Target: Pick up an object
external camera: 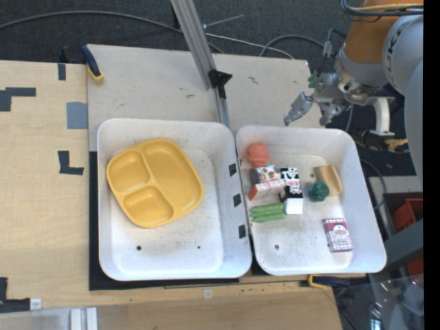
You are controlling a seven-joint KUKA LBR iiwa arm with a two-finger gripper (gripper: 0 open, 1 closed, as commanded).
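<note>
So nothing's grabbed yet. Nearest the camera, the red packet [337, 234], green veg [268, 213] and orange ball [258, 152] all sit in the right bin [368, 184]. Beyond its far rim the gripper [313, 110] hangs, fingers apart, holding nothing.

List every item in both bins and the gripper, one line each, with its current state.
gripper: above the right bin's far rim, holding nothing
yellow tray: lying flat in the left bin
orange ball: resting in the right bin
small carton: lying among the cluster
green pod: lying flat
dark green ball: against the tan block
tan block: lying flat
red packet: lying flat, apart from the cluster
</note>
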